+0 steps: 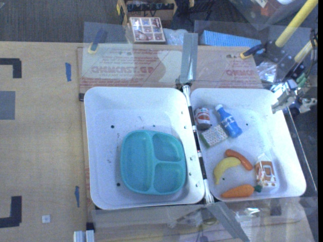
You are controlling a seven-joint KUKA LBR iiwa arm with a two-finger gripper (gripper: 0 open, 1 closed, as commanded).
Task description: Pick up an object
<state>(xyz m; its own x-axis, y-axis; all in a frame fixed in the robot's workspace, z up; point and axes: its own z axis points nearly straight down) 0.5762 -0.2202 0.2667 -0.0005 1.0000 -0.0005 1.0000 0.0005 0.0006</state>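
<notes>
The right bin (282,150) holds several small things. A dark can (203,117) and a blue bottle (228,121) lie near its far left corner, with a patterned square pad (214,135) just in front of them. Nearer the front lie a yellow banana (223,168), an orange sausage (238,159), a carrot (238,191) and a small carton (265,173). The gripper (288,99) hangs over the right bin's far right rim, apart from all of these, and partly cut off by the picture's edge.
The left bin (101,135) holds a teal divided plate (153,162). A cardboard box (145,4) and a printed packet (147,29) sit behind the bins. A metal divider (189,59) stands between the bins at the back.
</notes>
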